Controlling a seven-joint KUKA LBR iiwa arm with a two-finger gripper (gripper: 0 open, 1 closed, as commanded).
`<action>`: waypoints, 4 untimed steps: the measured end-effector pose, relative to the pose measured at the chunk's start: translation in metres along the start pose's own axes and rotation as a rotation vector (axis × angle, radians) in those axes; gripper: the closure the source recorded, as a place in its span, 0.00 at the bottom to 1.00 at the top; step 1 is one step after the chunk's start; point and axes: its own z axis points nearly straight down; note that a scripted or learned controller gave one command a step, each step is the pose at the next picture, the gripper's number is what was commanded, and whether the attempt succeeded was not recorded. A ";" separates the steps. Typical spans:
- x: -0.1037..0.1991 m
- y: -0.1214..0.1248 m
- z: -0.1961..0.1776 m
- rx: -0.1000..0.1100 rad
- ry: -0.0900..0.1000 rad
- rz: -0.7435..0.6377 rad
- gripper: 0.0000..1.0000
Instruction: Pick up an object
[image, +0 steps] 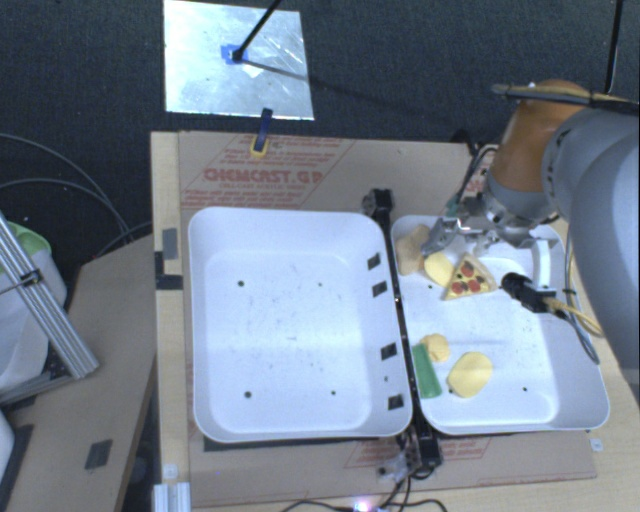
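Cardboard board with red print lies on dark carpet and carries two shallow white plastic bins side by side; left bin smooth, glossy, rounded corners, a few small holes in its floor; right bin same make; black clips sit along the seam where the rims meet. Shiny foil sheet on the carpet beyond the board; blue-and-yellow clamp on the board's far edge; tan side table and aluminium rail at the view's left.

Gripper hangs at the far left corner of the right bin, grey arm coming in from the right; cannot tell whether its grip is released or clenched, nothing seen held. Just beneath and beside it: pale wedge, yellow lump, flat triangular pizza slice with red dots, the three crowded together and touching. Well apart, near the front left: small yellow piece, green stick against the bin wall, round yellow disc.
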 end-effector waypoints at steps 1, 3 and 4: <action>-0.006 -0.128 0.033 0.024 0.005 0.010 0.00; 0.020 -0.133 0.030 0.010 0.003 0.004 0.00; 0.021 -0.180 0.030 0.015 0.004 0.007 0.00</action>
